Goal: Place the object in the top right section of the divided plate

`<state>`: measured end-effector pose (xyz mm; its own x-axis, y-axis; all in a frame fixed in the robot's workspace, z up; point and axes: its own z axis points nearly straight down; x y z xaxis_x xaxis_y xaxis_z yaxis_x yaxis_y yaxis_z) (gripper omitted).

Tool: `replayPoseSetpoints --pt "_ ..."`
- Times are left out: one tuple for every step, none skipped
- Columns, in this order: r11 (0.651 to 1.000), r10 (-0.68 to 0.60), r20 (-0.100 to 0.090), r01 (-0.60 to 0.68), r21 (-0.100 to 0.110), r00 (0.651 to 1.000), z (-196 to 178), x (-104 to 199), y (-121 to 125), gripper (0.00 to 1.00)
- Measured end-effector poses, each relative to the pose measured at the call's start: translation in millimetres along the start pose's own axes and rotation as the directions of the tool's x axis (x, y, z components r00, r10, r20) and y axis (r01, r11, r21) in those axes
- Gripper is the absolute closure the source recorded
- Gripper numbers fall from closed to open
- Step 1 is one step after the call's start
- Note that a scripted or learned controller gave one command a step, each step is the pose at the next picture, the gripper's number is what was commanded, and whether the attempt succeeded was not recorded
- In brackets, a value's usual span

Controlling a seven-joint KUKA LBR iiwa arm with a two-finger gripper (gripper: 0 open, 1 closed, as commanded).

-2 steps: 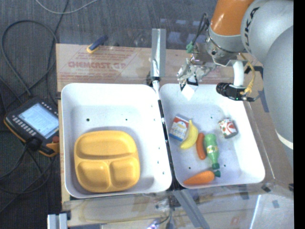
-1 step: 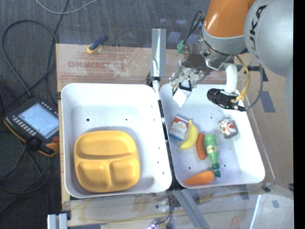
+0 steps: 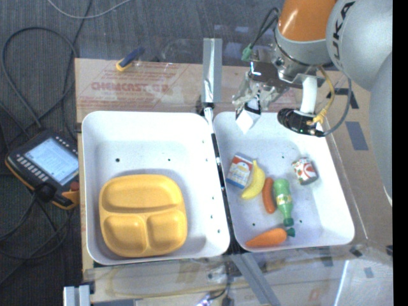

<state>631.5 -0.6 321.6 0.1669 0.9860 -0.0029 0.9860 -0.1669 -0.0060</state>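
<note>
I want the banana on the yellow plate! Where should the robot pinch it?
Probably at the middle of the banana, coming straight down, fingers across its narrow width. It lies flat against the small carton, so the finger on that side has little room.

You see the tool (image 3: pixel 250 104) in the upper middle of the frame, above the far edge of the right bin (image 3: pixel 331 228), with a small white piece (image 3: pixel 245 121) at its tip. Lower right in that bin lie a carton (image 3: pixel 238 171), banana (image 3: pixel 255 180), green bottle (image 3: pixel 284 203), two carrots (image 3: pixel 268 237) and a can (image 3: pixel 305 171). The yellow plate (image 3: pixel 143 215) sits lower left, in the left bin (image 3: pixel 127 132).
</note>
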Motion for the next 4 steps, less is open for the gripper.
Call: replayPoseSetpoints --pt "1.0 0.007 0.0 -0.007 0.001 1.0 44.4 113.5 -94.6 1.0" --pt "0.991 0.137 0.0 -0.137 0.002 0.991 48.3 80.6 -127.9 1.0" --pt "0.981 0.196 0.002 -0.196 -0.004 0.981 -57.7 188.2 -163.2 1.0" --pt "0.988 0.154 0.003 -0.154 0.001 0.988 31.9 207.1 -185.1 1.0"
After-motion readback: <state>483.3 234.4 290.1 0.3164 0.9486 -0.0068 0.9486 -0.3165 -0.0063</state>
